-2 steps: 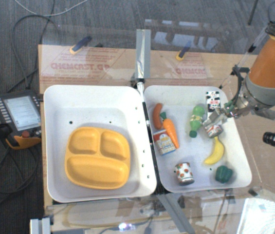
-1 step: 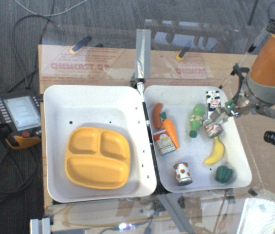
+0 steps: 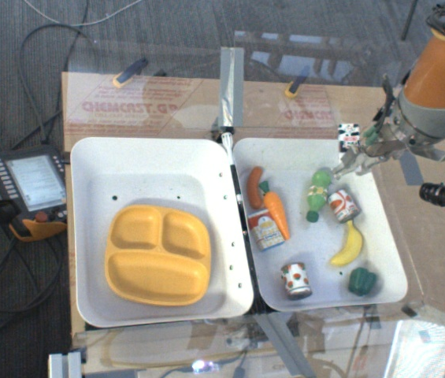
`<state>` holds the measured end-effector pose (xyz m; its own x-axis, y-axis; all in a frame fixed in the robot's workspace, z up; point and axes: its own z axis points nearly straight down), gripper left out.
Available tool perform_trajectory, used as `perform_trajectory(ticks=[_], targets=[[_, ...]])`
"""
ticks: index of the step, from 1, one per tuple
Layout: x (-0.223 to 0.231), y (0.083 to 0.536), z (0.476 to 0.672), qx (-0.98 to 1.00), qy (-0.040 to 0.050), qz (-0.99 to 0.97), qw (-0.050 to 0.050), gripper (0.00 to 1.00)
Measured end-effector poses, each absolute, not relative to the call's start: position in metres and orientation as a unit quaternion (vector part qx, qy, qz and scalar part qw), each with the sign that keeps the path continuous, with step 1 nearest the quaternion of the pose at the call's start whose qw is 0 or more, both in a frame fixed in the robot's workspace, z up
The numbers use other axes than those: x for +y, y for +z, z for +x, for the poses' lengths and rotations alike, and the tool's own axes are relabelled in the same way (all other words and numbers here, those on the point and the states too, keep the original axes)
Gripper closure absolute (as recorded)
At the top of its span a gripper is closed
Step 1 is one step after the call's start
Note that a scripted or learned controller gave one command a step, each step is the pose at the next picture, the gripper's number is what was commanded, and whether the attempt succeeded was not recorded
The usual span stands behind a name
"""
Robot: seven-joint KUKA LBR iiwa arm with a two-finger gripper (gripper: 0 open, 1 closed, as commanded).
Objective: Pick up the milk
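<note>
In the right bin, a small white carton with a red label lies near the left wall, beside a carrot; it looks like the milk. A small box with a black-and-white pattern stands at the bin's far right rim and could also be a milk carton. My gripper hangs over the far right part of this bin. It is just below the patterned box and just above a red and white can. Nothing shows between its fingers.
The right bin also holds a sausage, a green bottle, a banana, a green pepper and a second can. A yellow divided tray lies in the left bin. A teach pendant rests left of the bench.
</note>
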<state>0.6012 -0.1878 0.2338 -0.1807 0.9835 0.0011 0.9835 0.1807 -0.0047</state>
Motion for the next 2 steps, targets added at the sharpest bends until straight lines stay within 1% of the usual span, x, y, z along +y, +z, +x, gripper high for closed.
perform_trajectory(ticks=[1,2], targets=[[-0.166,0.189,0.583,-0.779,0.0031,-0.627,0.002,1.00],[-0.169,0.303,0.624,-0.808,0.0013,-0.589,0.001,1.00]])
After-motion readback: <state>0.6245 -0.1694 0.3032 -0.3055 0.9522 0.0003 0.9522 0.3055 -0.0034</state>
